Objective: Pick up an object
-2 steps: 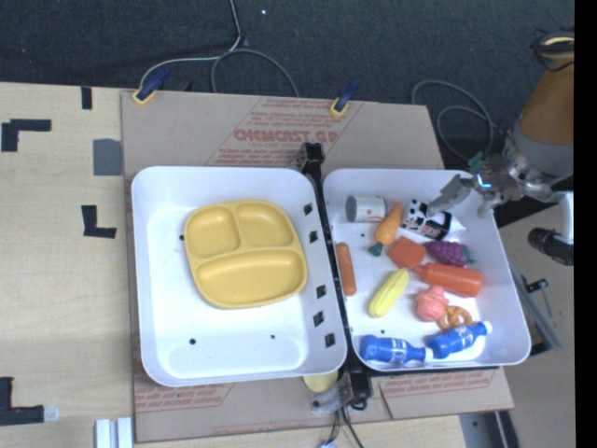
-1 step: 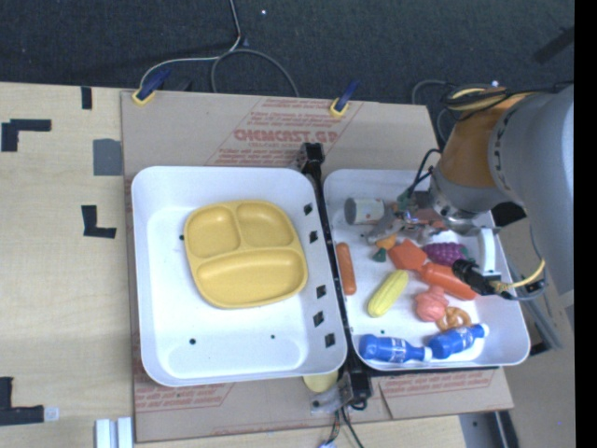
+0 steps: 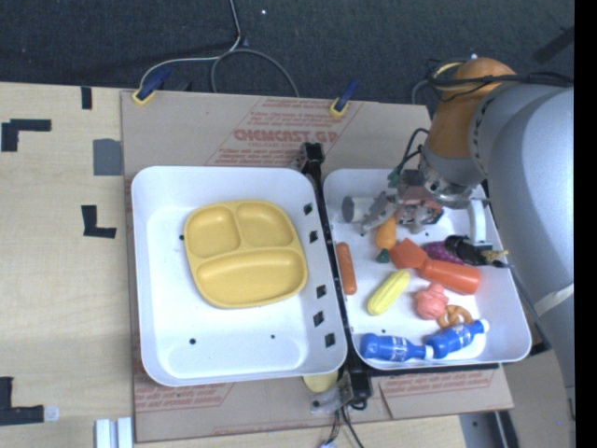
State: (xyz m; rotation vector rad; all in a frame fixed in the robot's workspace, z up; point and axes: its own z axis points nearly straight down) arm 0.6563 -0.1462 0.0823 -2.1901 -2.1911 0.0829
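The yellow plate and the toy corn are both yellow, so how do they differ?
The yellow plate is broad, flat and split into three compartments; the toy corn is a small, slim cob. The plate lies in the left bin by itself, while the corn lies slanted in the right bin among other toys. Both share a similar yellow colour, and both lie apart from the arm's jaws.

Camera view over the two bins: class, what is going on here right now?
A grey robot arm reaches in from the right, its pincer low over the back of the right bin. That bin holds a heap of toy food: a corn cob, a hot dog, a blue bottle and more. The left bin holds a yellow divided plate. Whether the pincer grips anything is unclear.
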